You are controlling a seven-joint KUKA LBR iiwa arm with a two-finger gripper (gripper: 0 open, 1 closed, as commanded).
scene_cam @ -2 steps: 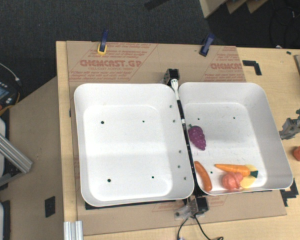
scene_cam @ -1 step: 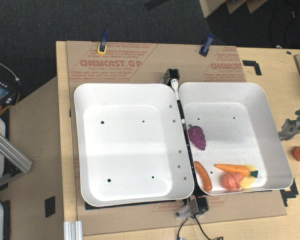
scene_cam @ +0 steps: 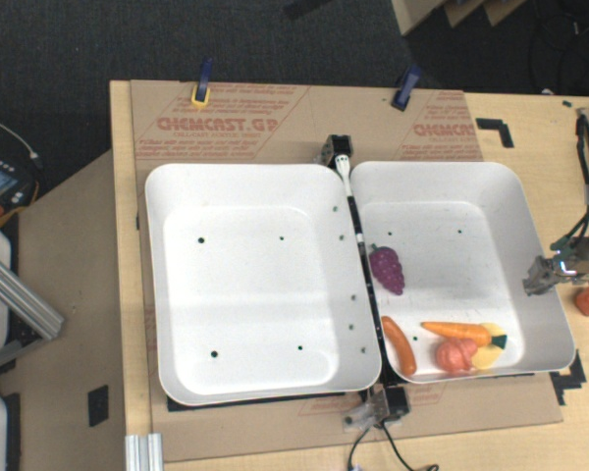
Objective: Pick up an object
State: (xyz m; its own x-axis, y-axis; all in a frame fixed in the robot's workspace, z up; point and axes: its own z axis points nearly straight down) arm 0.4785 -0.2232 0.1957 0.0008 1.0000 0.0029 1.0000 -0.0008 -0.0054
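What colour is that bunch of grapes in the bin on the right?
Purple. The grapes lie by the right bin's left wall, clear in the camera view.

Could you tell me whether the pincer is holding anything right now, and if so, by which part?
Nothing is seen held. The pincer sits at the right bin's right rim, apart from the items inside.

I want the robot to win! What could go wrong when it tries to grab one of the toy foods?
The carrot, the pink fruit and the yellow piece sit bunched in the right bin's near corner, so the fingers might nudge them or catch two. The sausage and purple grapes lie close to the bin's left wall, which may block a finger. The gripper sits at the right rim and could bump it.
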